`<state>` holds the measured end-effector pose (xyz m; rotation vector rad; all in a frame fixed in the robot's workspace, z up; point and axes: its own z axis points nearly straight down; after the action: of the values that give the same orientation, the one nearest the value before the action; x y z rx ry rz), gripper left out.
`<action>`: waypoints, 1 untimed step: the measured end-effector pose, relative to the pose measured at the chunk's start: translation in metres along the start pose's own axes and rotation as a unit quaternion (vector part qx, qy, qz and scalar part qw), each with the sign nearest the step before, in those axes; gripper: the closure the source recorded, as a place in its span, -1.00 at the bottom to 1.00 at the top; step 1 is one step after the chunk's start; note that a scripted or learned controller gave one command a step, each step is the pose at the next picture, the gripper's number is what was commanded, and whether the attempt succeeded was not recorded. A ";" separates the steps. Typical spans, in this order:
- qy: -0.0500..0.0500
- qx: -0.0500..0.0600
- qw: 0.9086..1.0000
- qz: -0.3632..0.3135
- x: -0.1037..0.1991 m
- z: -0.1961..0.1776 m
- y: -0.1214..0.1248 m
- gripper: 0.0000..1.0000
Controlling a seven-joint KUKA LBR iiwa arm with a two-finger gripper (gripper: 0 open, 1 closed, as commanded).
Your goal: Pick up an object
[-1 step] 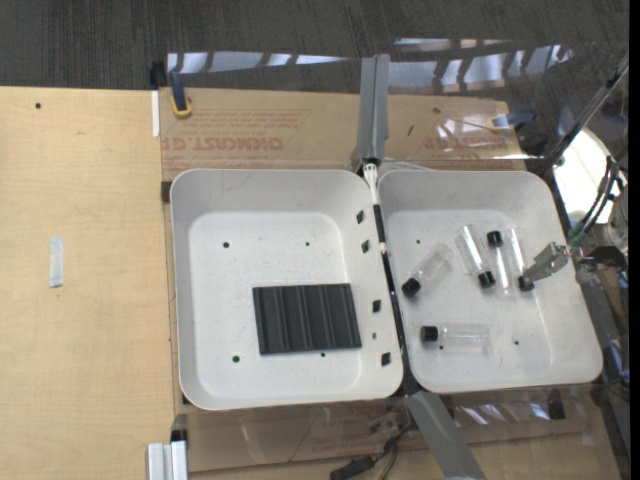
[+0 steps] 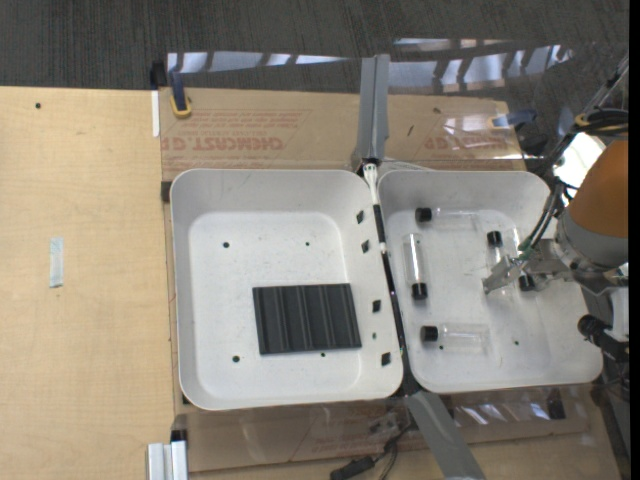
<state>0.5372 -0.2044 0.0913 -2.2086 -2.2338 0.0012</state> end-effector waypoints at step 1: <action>0.000 0.001 1.000 0.001 0.000 -0.008 -0.001 1.00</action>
<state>0.5363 -0.2049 0.0990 -2.2095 -2.2291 0.0035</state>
